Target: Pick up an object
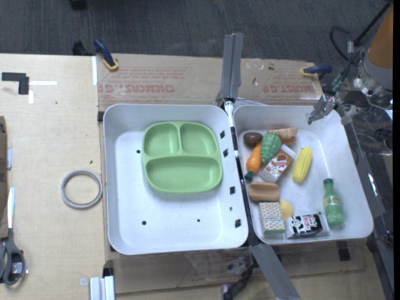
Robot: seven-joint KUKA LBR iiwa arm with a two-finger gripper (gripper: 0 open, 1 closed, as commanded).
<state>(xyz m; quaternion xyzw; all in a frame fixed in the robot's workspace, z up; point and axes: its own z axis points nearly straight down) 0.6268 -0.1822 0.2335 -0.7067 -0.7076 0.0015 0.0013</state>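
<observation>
Two white bins sit side by side on the table (50, 124), split by a grey divider, which reads as a source-and-destination layout; the left bin (119, 186) carries a green divided plate (182, 156), lying flat near its centre, while the right bin (350, 167) carries all the loose toy food, so any pick must come from there.

The toys crowd the bin's nine-o'clock side, heaped against the divider wall, as they would after being tipped in; a brown round piece (252, 138), an orange carrot (254, 159), a green leafy piece (270, 146) and a small carton (279, 164) touch or overlap one another; below them lie a hot-dog bun (263, 192), a patterned box (271, 217) and a black-and-white carton (305, 224). The yellow corn (302, 163) lies apart from the heap, tilted slightly, and the green bottle (332, 202) lies alone toward five o'clock; these two look the easiest to take, having free space on both flanks.

The gripper (322, 110) hangs over the bin's rim at about one o'clock, the arm reaching in from the right; its fingers are too small and dark against the cabling to judge, so I cannot tell whether they are spread or pressed together, and nothing is visible between them.

From the fingers, the corn lies toward seven o'clock and near; the bottle sits toward six o'clock, farther off; the heap lies toward eight o'clock, well apart.
</observation>
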